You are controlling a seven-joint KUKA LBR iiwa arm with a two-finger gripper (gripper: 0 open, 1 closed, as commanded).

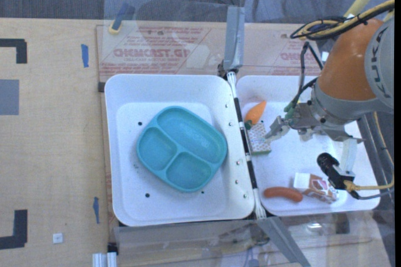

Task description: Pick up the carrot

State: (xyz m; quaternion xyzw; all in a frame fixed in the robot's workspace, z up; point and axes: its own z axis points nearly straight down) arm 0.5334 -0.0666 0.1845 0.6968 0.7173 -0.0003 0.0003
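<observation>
Counts: one carrot [255, 111], one blue divided plate [182, 148], two white bins, one sausage [283, 194], one green-edged sponge [258, 138], one small printed packet [321, 188].
Carrot: in the right bin [276, 85], at its upper left by the divider, just above the sponge.
Claw [276, 128]: hangs just right of the carrot, over the sponge's right edge; its opening cannot be told, and nothing is seen in its hold.
Surface: pale wooden worktop [50, 153] with blue tape marks; grey carpet beyond.
Around: plate alone in the left bin [119, 197]; sausage and packet well below the carrot, near the right bin's front wall.
</observation>
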